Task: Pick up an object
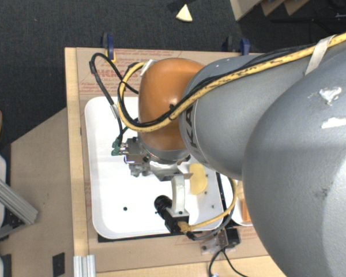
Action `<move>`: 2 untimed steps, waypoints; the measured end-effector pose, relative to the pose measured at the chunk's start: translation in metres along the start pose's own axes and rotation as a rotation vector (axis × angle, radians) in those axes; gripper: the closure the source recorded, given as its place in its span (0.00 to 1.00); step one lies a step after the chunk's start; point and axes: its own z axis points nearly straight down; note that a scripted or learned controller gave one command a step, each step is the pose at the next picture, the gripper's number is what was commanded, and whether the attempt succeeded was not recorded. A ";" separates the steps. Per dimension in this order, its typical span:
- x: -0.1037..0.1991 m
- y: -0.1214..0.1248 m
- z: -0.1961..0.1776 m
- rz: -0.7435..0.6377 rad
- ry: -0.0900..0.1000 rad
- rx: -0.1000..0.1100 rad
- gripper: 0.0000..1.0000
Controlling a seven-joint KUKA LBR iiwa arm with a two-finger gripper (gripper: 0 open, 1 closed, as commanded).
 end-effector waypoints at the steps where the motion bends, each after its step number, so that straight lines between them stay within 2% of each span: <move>1: 0.000 -0.001 0.006 0.000 -0.002 0.005 1.00; 2: 0.000 -0.001 0.011 0.001 -0.002 0.006 1.00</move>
